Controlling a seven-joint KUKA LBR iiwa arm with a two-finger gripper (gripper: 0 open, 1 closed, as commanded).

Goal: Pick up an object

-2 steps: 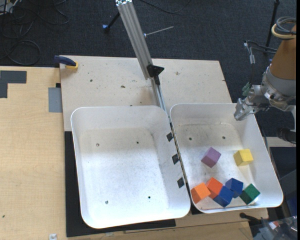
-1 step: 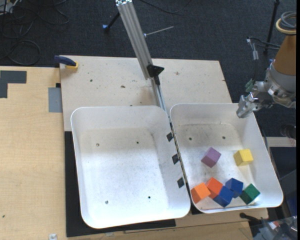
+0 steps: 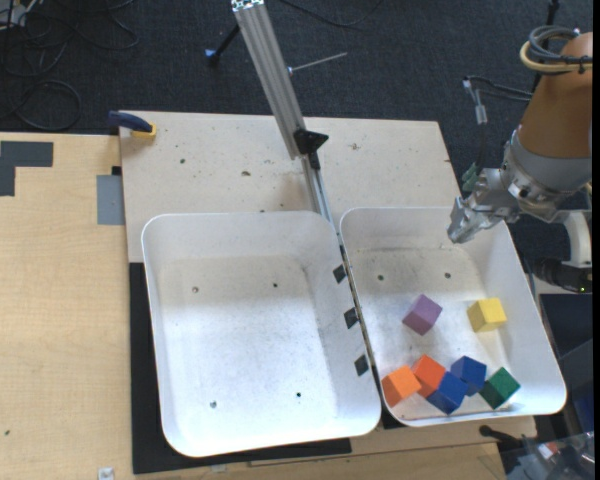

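The right bin holds several small blocks. A purple cube lies near its middle and a yellow cube sits to its right. Along the front edge cluster two orange blocks, two blue blocks and a green block. My gripper hangs over the bin's far right corner, above and behind the yellow cube, apart from every block. Nothing shows between its fingers.
The left bin stands beside the right one, split from it by a rim with black clips. A slanted aluminium rail rises behind the bins. A blue and yellow clamp lies at the board's far left corner.
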